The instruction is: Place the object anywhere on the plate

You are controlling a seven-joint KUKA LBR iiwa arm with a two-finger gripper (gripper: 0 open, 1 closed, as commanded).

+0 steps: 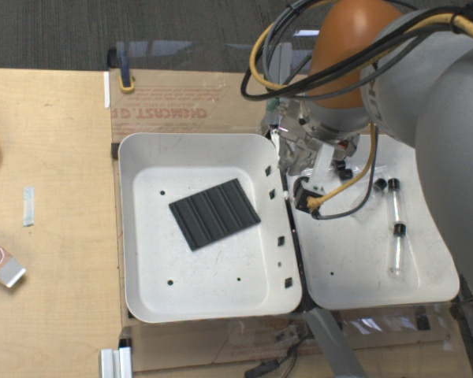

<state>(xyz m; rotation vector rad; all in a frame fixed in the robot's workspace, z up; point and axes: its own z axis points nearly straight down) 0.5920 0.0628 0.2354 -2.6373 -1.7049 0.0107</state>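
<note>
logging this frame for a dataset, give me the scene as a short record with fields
plate: dark grey ribbed rectangular slab, flat and askew in the left white bin
object: clear plastic tube with black fittings, lying in the right white bin
arm: gripper over the right bin's upper left corner, apart from the tube
task state: tube not yet on the slab
</note>
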